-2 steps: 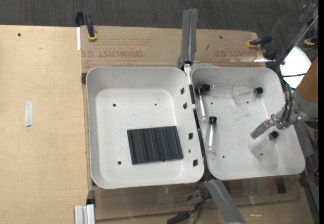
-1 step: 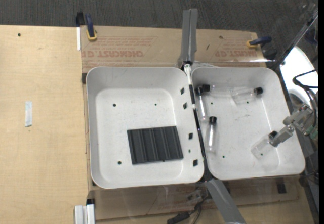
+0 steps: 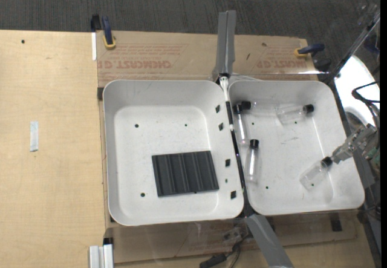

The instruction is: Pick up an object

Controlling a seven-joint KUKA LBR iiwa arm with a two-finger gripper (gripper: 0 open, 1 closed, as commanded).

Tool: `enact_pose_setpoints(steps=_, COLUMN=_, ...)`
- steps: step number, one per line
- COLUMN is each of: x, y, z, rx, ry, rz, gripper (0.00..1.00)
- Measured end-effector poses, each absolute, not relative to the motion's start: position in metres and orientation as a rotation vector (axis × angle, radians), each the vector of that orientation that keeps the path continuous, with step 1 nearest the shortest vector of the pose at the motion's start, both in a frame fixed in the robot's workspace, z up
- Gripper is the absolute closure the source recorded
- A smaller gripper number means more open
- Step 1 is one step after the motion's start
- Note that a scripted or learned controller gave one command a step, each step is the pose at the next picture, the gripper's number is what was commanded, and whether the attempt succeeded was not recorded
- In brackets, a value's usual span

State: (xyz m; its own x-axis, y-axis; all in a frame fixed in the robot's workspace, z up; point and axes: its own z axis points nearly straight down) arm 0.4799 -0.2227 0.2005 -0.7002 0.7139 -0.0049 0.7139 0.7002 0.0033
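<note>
The right bin (image 3: pixel 284 200) holds several clear tubes with black caps. One tube (image 3: pixel 240 120) lies along the left wall, and another tube (image 3: pixel 251 159) lies just below it. A third tube (image 3: pixel 292 115) rests near the back. The fourth tube (image 3: pixel 314 173) lies at the front right with its cap pointing to the right rim. My gripper (image 3: pixel 349 149) hangs at the bin's right rim, just right of that tube's cap. Nothing is visibly held in it.
The left bin (image 3: pixel 121 140) holds a black ribbed tray (image 3: pixel 184 173) at its front centre. A grey divider post (image 3: pixel 226 43) stands behind the seam between the bins. Clamps (image 3: pixel 107 34) hold the cardboard at the back. The arm's cables (image 3: pixel 363 91) run along the right edge.
</note>
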Motion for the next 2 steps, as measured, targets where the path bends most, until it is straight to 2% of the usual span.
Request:
enact_pose_setpoints(steps=1, x=0.479, y=-0.126, z=0.256, rx=1.239, ry=2.885, rz=0.000, gripper=1.00)
enact_pose_setpoints(steps=2, x=0.479, y=-0.126, z=0.349, rx=1.560, ry=2.724, rz=-0.001, gripper=1.00)
